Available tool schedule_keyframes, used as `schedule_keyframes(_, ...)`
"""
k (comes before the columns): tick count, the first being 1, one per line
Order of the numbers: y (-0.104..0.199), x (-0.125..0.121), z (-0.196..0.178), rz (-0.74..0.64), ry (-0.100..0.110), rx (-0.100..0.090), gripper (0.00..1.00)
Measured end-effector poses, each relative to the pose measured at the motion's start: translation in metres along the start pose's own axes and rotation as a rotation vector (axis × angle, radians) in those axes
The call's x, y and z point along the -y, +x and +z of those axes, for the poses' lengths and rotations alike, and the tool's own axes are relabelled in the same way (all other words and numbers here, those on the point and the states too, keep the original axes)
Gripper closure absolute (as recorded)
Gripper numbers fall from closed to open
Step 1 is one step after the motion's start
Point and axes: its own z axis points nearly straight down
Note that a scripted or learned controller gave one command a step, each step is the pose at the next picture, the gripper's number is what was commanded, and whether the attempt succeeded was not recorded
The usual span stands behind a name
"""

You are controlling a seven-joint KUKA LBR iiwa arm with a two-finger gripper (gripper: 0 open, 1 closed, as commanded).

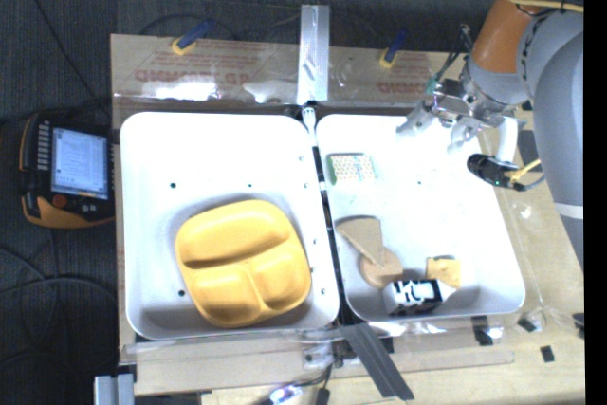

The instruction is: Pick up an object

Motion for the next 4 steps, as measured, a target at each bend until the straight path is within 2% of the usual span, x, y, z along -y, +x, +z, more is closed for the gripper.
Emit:
schedule_keyframes(1, 0.000, 0.000, 0.000, 0.000, -0.001, 0.001, 0.00)
schedule_keyframes(2, 0.000, 0.000, -0.010, -0.001, 0.000, 0.005, 1.00)
schedule_keyframes(3, -0.022, -0.005, 0.029, -0.067, 0.000, 0.002, 1.00)
schedule_keyframes(4, -0.010, 0.024, -0.044, -0.232, -0.001, 0.001, 1.00)
